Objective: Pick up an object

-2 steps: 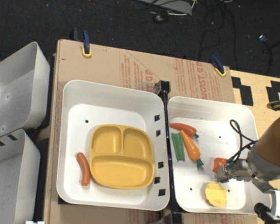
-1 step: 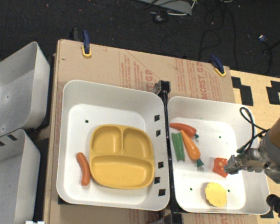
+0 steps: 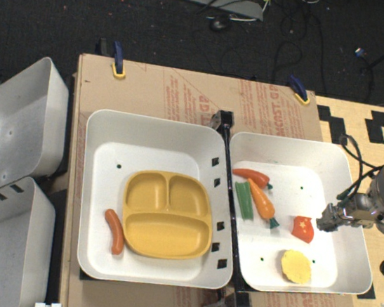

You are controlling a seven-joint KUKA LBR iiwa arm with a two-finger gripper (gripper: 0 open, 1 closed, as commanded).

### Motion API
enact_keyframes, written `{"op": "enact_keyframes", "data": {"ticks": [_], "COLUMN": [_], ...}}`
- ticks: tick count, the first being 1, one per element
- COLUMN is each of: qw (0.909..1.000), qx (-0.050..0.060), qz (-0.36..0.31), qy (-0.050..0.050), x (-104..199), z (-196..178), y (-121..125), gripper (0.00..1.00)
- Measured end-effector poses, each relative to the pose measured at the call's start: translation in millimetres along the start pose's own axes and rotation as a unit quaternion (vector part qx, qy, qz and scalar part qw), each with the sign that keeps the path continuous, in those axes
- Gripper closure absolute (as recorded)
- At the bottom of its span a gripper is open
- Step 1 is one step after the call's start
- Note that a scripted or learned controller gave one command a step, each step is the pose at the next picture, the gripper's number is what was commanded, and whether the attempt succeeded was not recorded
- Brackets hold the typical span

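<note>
Position of the gripper (image 3: 327,221): it hangs low over the right-hand edge of the right white bin (image 3: 333,158), at the end of the grey arm reaching in from the right. Whether it is open or closed cannot be told from this slanted view; nothing visible sits in it.

Nearest candidate: the small red chunky toy piece (image 3: 302,229), lying just beside the gripper, to its left and slightly toward the camera. The piece is compact, with no marked long axis. My judgement is that the coming move calls for a short shift leftward and a descent.

Other contents of the right bin:
- Yellow round toy piece (image 3: 296,267), near the front wall, close below the red piece.
- Orange toy carrot (image 3: 262,202), lying diagonally, touching a green flat stick (image 3: 245,199) and a red-orange toy pepper (image 3: 251,175) further left.

None of these stands between the gripper and the red piece. The yellow piece may crowd a grasp from the front.

The left white bin (image 3: 103,130) holds a yellow divided plastic plate (image 3: 167,214) and an orange-red toy sausage (image 3: 114,230) beside it, well apart from the gripper. Both bins rest on the cardboard-covered tabletop (image 3: 186,92).
</note>
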State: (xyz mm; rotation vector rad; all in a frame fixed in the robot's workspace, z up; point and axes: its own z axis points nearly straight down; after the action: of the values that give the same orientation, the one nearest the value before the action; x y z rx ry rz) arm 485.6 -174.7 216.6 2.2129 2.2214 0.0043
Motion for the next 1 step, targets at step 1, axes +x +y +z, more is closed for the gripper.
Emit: {"op": "enact_keyframes", "data": {"ticks": [1], "qw": [1.0], "qx": [0.0], "qz": [0.0], "qy": [0.0], "x": [3.4], "z": [-43.3], "y": [1.5], "gripper": [1.0]}}
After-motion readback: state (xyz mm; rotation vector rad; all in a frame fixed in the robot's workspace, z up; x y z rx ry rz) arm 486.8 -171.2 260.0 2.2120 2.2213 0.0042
